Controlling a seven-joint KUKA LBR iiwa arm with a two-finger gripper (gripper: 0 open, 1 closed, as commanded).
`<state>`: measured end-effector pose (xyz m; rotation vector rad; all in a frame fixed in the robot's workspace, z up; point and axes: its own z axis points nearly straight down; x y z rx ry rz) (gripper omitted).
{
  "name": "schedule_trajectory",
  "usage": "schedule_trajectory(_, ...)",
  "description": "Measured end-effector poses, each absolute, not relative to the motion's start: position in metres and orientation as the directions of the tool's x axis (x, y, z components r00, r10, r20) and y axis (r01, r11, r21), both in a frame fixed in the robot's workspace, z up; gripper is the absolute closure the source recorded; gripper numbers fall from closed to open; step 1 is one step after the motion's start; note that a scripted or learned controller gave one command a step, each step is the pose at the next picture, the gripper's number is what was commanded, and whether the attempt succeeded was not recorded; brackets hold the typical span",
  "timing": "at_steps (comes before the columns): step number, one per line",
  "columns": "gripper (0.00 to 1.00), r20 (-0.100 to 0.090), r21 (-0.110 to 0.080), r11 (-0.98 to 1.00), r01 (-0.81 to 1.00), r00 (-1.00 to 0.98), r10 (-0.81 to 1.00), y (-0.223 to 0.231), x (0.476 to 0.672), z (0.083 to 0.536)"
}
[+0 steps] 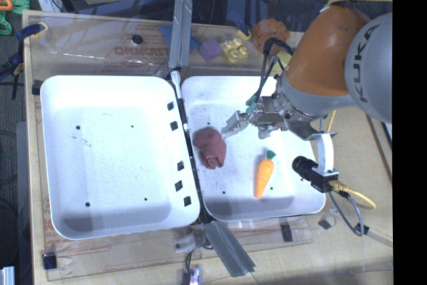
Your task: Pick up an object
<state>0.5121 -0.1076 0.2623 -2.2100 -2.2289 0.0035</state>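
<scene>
**A:** What does the overhead camera show in the two shallow white bins?

**B:** The left white bin (107, 157) holds nothing I can make out beyond a few dark specks. The right white bin (220, 207) carries a lumpy dark-red soft object (209, 147) close to its left wall, and an orange toy carrot with a green top (265, 173) lying nearer the front right, well apart from the red lump.

**A:** And the claw?

**B:** The grey two-finger gripper (235, 123) hangs above the middle of the right bin, just up and right of the red lump. Its fingers look spread and released, with nothing between them.

**A:** Any lettering?

**B:** White "KUKA" letters run down the grey arm with the orange band (333, 57) at the right. Faint reddish print shows on the clear sheet (140, 49) behind the left bin, too blurred to read.

**A:** Anything behind the bins?

**B:** A small purple block (209, 50), a pale yellow toy (234, 50) and a brownish fuzzy item (270, 30) sit beyond the right bin's far rim.
</scene>
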Motion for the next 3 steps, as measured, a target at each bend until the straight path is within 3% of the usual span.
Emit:
schedule_trajectory(1, 0.0, 0.0, -0.002, -0.108, 0.994, 0.108, 0.994, -0.173, 0.477, 0.192)
schedule_trajectory(2, 0.0, 0.0, 0.004, -0.121, 0.993, 0.121, 0.993, -0.201, 0.48, 0.112)
schedule_trajectory(3, 0.0, -0.001, 0.001, -0.047, 0.999, 0.047, 0.999, -0.166, 0.505, 0.092)
